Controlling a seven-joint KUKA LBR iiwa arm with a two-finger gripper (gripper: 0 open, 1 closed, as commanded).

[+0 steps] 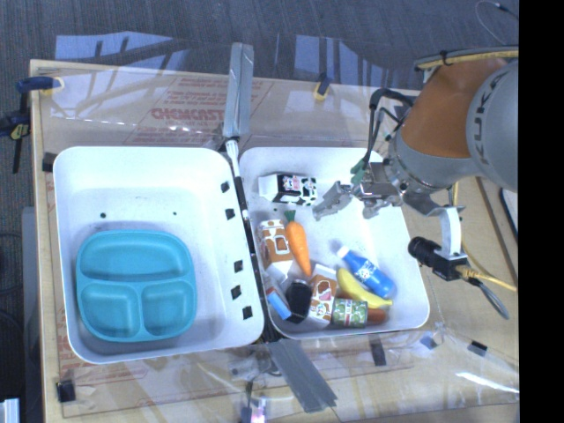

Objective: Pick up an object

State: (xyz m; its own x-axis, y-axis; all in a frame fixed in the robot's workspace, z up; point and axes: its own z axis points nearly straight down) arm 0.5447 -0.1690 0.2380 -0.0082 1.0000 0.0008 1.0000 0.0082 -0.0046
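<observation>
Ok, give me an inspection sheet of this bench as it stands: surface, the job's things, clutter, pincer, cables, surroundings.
Surface: bench under a clear sheet, bearing two white bins side by side.
Job's things: right bin holds a carrot, banana, blue bottle, small cartons and cans, crowded toward its near left side.
Clutter: left bin holds a teal divided tray.
Pincer: pincer over the right bin's far part, nothing between its fingers.
Cables: black cable looping beside the wrist.
Surroundings: blue clamp at the bench's far left corner; grey carpet beyond.
</observation>
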